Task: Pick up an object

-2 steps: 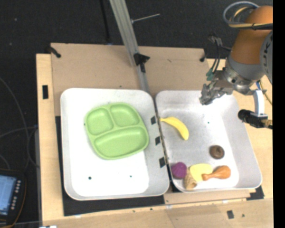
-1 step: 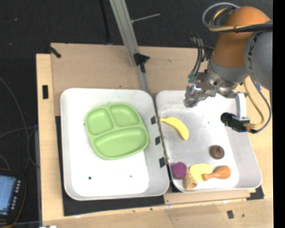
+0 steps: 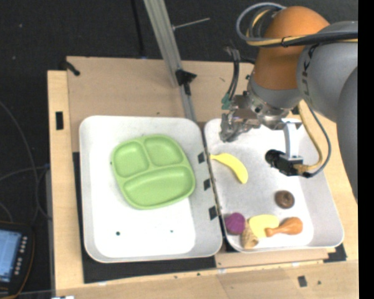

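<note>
The gripper [image 3: 229, 131] hangs over the right bin's [image 3: 318, 192] far-left corner, its finger state impossible to tell, while the banana [image 3: 231, 166] lies just nearer the camera, long axis slanting down-right.

Green tray [image 3: 153, 172], yellow banana [image 3: 232, 166], purple ball [image 3: 235, 222].

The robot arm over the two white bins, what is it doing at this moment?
The arm's gripper hangs over the far left corner of the right bin, just beyond the banana, with nothing seen between its fingers. Near that bin's front edge lie a purple piece, a brown round piece and other toy foods. The left bin holds a green divided plate.
</note>
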Controlling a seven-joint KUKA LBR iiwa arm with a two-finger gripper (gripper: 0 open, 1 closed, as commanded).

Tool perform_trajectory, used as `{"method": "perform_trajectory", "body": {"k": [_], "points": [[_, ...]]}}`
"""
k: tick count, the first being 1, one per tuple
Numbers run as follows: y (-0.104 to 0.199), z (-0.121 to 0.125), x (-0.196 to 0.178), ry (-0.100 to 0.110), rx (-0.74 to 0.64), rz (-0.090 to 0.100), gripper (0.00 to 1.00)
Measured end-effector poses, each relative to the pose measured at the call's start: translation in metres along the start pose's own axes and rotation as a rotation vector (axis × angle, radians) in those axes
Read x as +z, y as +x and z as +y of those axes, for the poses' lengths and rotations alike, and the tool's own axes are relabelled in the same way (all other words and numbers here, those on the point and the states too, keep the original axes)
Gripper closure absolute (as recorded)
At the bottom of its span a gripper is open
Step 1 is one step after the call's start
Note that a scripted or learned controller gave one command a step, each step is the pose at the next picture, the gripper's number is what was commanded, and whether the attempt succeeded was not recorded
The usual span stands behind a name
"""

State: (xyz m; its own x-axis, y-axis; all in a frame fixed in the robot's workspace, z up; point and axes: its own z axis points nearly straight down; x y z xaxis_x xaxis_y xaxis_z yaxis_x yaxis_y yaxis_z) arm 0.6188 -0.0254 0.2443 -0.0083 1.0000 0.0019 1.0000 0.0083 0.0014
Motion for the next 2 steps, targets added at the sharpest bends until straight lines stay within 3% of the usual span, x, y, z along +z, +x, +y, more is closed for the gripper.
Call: {"method": "perform_trajectory", "body": {"k": [2], "points": [[0.089, -0.021, -0.002, 0.002, 0.002, -0.001, 1.00]]}}
